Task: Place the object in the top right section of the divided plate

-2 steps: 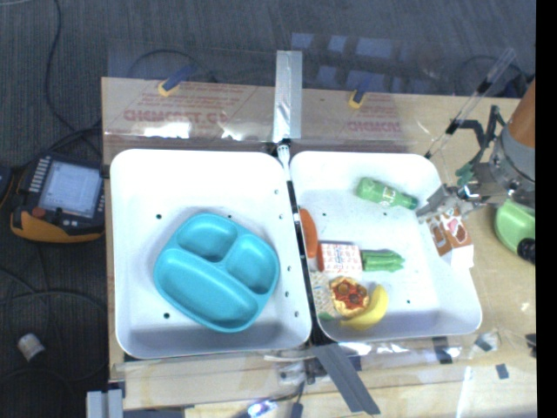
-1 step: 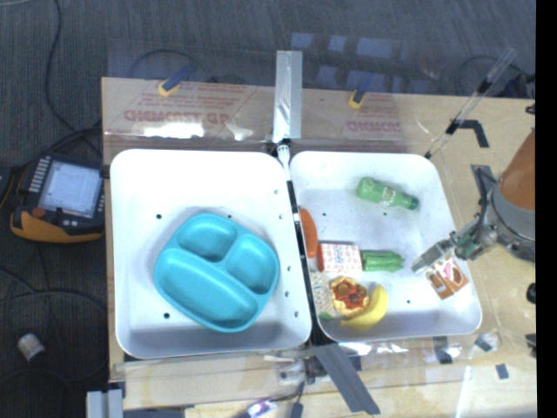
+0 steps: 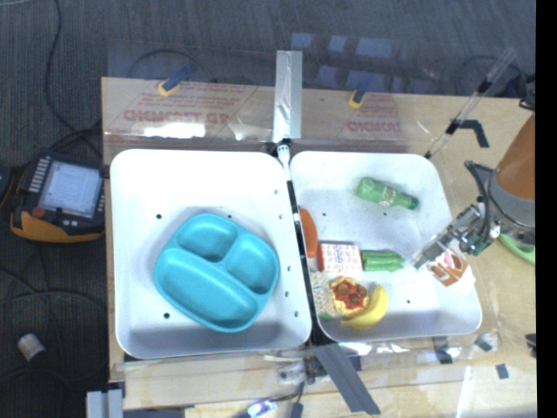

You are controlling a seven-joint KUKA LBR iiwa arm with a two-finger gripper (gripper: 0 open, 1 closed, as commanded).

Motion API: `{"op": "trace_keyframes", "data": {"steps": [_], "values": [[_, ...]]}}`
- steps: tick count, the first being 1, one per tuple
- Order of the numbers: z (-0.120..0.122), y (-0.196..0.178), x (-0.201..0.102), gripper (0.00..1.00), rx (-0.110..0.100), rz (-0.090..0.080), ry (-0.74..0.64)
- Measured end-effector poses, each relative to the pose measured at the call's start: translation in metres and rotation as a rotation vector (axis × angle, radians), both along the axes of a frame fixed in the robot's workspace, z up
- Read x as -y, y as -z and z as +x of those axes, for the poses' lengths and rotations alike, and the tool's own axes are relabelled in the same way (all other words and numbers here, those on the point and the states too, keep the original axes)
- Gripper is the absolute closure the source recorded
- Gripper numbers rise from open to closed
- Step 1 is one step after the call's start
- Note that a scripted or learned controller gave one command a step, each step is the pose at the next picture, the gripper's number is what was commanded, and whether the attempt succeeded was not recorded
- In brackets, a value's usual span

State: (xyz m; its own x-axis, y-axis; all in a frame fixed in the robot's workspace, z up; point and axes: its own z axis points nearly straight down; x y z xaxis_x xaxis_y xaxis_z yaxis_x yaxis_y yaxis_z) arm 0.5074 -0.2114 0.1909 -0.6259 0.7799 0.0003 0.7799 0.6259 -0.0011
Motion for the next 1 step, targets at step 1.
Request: {"op": "trace_keyframes", "data": {"steps": [1], "values": [[-0.0015,-0.195,-0.0185,1.0,0.002,-0.001,0.209]]}}
